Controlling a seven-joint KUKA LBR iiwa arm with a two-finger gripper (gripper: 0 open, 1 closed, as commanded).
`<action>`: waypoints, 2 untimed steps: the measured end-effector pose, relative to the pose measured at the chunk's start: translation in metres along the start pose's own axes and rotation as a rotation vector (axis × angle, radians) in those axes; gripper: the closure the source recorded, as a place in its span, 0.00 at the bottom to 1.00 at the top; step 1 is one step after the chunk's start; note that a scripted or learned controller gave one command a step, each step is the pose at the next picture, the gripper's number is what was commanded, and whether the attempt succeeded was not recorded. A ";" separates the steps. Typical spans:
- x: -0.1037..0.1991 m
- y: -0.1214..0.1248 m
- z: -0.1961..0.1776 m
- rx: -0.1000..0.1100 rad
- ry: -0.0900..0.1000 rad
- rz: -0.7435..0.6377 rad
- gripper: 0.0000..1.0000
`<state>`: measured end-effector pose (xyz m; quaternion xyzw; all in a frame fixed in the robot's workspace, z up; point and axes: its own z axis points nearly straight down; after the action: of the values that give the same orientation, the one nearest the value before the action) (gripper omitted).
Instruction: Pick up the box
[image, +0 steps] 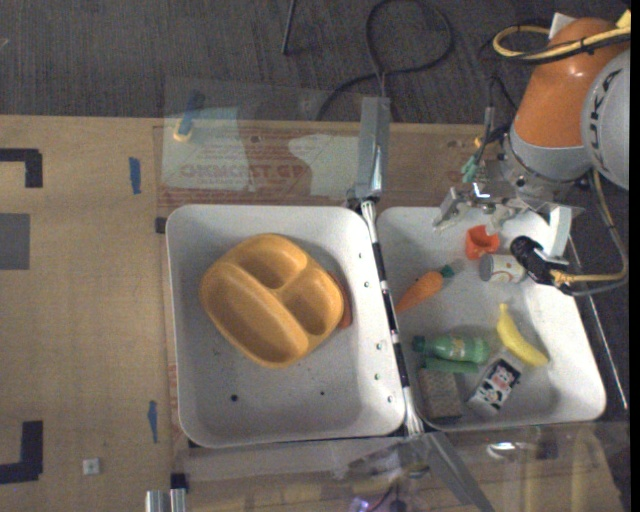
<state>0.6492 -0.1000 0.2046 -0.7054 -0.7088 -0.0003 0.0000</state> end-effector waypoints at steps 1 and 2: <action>-0.014 -0.001 0.092 0.000 0.000 -0.035 0.00; -0.095 0.017 0.118 -0.003 -0.001 -0.001 0.00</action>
<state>0.6665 -0.1946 0.0870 -0.7049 -0.7093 -0.0009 -0.0013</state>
